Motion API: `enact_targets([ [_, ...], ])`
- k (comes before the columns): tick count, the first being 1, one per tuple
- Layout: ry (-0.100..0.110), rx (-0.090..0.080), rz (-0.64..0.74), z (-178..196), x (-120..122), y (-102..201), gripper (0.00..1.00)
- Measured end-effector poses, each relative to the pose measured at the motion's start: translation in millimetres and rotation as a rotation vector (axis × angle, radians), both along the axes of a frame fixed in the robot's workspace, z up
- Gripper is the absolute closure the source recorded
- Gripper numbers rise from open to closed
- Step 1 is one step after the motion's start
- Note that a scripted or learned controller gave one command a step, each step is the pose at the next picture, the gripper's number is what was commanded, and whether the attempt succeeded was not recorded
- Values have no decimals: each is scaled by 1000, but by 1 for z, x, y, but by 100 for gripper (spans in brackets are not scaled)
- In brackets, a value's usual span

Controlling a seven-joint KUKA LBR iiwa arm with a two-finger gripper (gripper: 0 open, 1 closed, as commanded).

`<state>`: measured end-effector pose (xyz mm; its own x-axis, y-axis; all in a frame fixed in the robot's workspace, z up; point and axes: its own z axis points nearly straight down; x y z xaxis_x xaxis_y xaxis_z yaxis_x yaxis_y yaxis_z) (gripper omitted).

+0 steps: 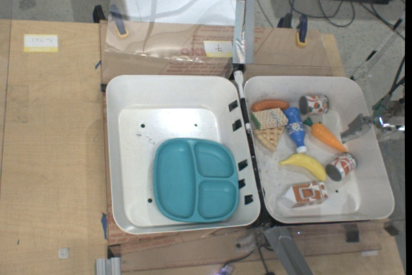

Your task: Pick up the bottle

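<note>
The bottle (295, 128) is blue with a white label and a white cap. It lies flat in the right bin (370, 203), cap toward the front, between a waffle wedge (270, 119) and a carrot (327, 136). My gripper (358, 126) reaches in low over that bin's right rim, a grey tip pointing left. It is to the right of the bottle, beyond the carrot, and apart from both. Nothing is seen in it.
The right bin also holds a sausage (270, 104), a second wedge (268, 138), a banana (306, 166), two small cans (314, 104) (342, 167) and a carton (307, 194). A teal divided plate (195, 180) lies in the left bin (122, 138).
</note>
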<state>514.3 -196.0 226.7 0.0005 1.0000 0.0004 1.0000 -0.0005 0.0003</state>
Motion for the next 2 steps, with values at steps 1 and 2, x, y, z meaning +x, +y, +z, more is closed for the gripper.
enact_targets([
  [1, 1, 0, 59, -110, 78, 61, 0],
  [2, 3, 0, -237, -135, 78, 105, 0],
])
